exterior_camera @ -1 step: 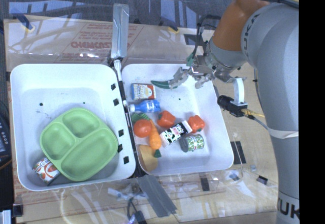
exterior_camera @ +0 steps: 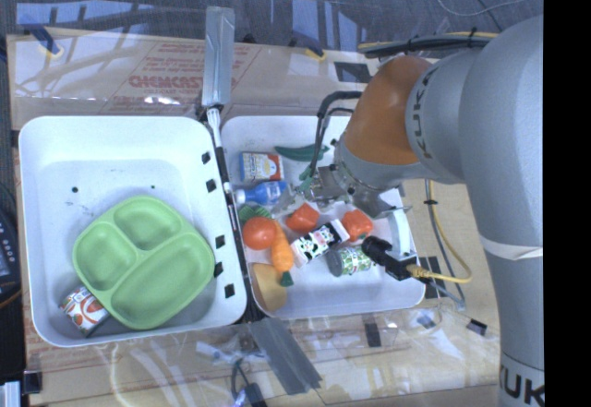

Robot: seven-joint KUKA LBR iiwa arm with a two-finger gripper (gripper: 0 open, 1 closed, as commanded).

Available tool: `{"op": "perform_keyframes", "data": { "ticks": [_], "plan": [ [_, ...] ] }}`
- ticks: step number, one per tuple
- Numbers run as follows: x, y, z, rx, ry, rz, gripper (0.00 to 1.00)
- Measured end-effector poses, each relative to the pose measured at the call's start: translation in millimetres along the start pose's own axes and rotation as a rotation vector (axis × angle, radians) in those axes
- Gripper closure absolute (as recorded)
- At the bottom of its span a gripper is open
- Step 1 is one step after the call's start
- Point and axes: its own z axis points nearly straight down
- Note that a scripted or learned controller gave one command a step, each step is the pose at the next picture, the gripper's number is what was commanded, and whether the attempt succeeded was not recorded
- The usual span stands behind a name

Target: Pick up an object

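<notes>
Two shallow white bins are shown side by side on the table, viewed from above at a slant. In the left bin, a green divided plate with three compartments is seen, and a small orange-and-white can lies tucked at its lower left edge. The right bin holds a cluster of small toy foods: a carton with an orange picture, a blue bottle lying on its side, a round tomato, a carrot, an orange-red piece, a black-and-white spotted carton, a second orange piece, a green-labelled can and a tan wedge at the bin's lower left corner. The grey arm with its orange band is reached in from the right, and the claw is lowered among the objects just above the orange-red piece. Whether the claw is spread or pressed together cannot be told, as it is hidden by the wrist. No object is seen lifted; all rest on the bin floor.
</notes>
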Motion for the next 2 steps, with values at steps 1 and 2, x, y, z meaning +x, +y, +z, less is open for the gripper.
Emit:
{"op": "perform_keyframes", "data": {
  "ticks": [1, 2],
  "plan": [
    [13, -18, 30, -0.045, -0.022, -0.094, 0.0],
    [13, -13, 12, -0.06, -0.025, -0.102, 1.0]
  ]
}}
